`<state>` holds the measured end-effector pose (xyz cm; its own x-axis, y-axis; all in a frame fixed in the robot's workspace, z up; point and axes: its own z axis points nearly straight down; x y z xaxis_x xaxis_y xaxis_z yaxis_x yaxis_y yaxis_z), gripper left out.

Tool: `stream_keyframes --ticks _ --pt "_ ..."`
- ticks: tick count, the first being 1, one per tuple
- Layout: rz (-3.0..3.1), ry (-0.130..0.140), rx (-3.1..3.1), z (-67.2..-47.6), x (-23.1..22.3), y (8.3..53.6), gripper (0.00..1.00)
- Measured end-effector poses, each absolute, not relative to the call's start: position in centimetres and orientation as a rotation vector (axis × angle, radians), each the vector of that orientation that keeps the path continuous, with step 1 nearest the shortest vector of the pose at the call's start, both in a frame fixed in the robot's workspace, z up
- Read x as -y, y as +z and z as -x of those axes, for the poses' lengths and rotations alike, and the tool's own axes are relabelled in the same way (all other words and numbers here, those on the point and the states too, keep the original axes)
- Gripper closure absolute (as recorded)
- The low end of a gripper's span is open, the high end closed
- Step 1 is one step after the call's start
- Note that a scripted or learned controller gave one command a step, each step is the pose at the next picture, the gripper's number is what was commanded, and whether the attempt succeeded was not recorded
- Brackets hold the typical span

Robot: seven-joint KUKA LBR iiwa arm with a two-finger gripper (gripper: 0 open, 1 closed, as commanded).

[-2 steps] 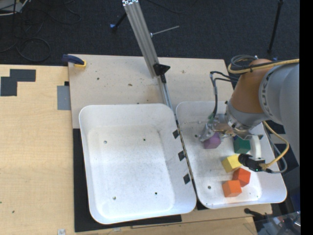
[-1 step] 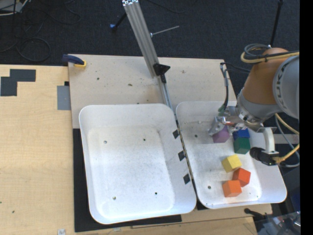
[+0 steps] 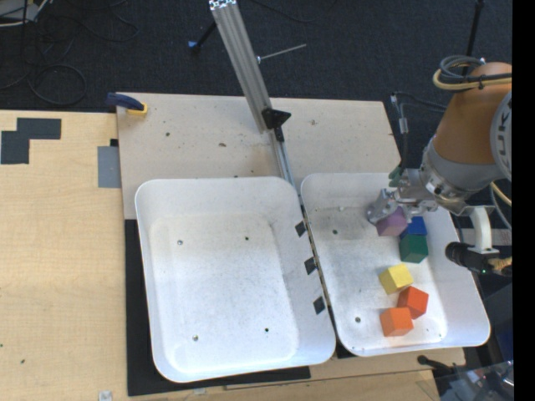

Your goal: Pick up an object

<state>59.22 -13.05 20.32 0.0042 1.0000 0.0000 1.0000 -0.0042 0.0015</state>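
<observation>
Several small blocks lie in the right bin [image 3: 359, 324]. A purple block [image 3: 392, 224] sits near the bin's far right, with a blue block [image 3: 416, 225] just to its right and a green block [image 3: 413, 248] in front of that. Nearer the front are a yellow block [image 3: 396, 277], a red block [image 3: 415, 300] and an orange block [image 3: 395, 321]. My gripper [image 3: 385, 210] hangs right over the purple block's upper left edge and touches or nearly touches it. The wrist hides the contact.
The left bin [image 3: 217, 274] lies beside the right one, with black clips [image 3: 309, 264] along the shared rim. A slanted aluminium bar [image 3: 247, 61] rises behind the bins. The arm's orange band [image 3: 466, 132] stands over the right bin's far corner.
</observation>
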Motion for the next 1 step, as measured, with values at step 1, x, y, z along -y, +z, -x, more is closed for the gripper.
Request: stream_keyframes --ticks 1 --pt "-2.226 -0.002 -2.22 -59.2 13.09 20.59 1.0"
